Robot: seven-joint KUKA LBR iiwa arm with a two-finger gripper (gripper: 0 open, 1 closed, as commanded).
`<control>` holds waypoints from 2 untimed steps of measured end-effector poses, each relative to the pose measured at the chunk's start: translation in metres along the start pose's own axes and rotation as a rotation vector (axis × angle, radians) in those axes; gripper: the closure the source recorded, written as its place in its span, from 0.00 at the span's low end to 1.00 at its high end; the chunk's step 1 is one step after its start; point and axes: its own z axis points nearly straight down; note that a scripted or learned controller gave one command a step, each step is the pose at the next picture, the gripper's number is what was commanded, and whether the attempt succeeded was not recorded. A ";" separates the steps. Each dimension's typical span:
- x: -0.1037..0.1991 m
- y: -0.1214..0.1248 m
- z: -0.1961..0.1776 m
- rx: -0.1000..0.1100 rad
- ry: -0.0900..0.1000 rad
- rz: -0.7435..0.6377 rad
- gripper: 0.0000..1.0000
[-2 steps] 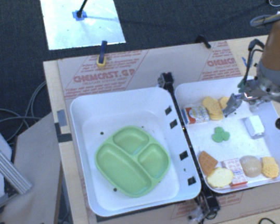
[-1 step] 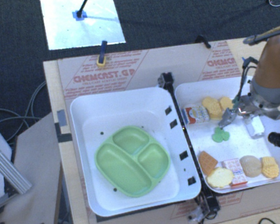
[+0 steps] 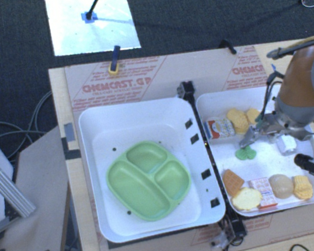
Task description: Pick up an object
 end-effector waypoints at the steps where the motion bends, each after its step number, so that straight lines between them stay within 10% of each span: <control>1: 0.000 0.002 -0.010 -0.001 0.001 -0.002 1.00; 2: 0.008 0.002 -0.067 -0.002 -0.001 -0.005 1.00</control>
